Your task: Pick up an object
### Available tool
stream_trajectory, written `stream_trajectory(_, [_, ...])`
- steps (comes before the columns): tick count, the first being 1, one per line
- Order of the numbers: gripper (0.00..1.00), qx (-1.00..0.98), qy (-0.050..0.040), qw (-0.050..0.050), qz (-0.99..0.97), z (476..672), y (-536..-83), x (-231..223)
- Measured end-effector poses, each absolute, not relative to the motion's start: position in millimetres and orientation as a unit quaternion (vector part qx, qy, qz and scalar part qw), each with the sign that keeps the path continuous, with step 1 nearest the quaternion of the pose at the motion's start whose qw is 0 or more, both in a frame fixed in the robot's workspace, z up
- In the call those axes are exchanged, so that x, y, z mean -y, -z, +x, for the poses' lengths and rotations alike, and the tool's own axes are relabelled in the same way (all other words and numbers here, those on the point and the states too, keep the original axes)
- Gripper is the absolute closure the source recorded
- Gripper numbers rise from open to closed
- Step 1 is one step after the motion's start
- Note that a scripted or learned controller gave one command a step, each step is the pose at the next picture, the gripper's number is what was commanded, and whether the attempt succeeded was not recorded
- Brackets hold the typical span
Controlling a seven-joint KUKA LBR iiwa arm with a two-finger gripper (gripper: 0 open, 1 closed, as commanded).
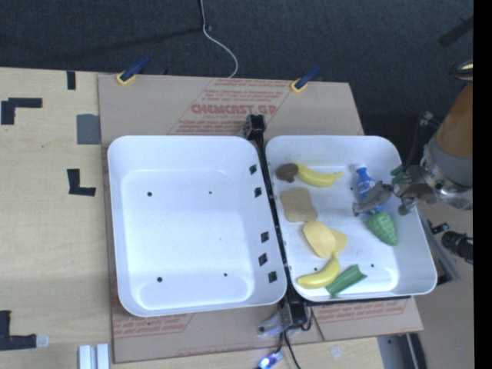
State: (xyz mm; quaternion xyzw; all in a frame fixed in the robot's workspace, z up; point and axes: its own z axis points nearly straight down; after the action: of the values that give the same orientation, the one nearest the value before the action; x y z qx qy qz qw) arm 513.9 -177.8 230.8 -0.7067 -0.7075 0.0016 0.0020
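The right bin (pixel 411 279) holds several small items. A blue bottle (pixel 362 180) stands near its right side, with a green bumpy object (pixel 383 228) just below it. Further left lie a yellow banana (pixel 317 177), a brown round piece (pixel 287 172), a tan square piece (pixel 297 204), a yellow lump (pixel 323 238), a second banana (pixel 319 274) and a green pod-like item (pixel 346 279). My gripper (pixel 388 197) hovers low at the bin's right side, between the blue bottle and the green bumpy object, partly covering the bottle's lower end. I see nothing clearly held.
The left bin (pixel 184 221) sits beside the right one, their walls meeting at a black-clipped seam (pixel 265 214). Both rest on a cardboard sheet (pixel 223 110). The arm's grey and orange wrist (pixel 453 148) overhangs the right bin's right rim.
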Motion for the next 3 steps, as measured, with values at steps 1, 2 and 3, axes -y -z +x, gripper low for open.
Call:
stream_trajectory(1, [0.00,0.708,-0.0039,0.009,-0.707,479.4,-110.2,143.7])
stream_trajectory(2, [1.00,0.708,-0.0027,0.006,-0.706,482.3,-124.0,145.8])
stream_trajectory(3, [0.00,0.708,-0.0025,0.006,-0.707,482.3,-123.7,145.7])
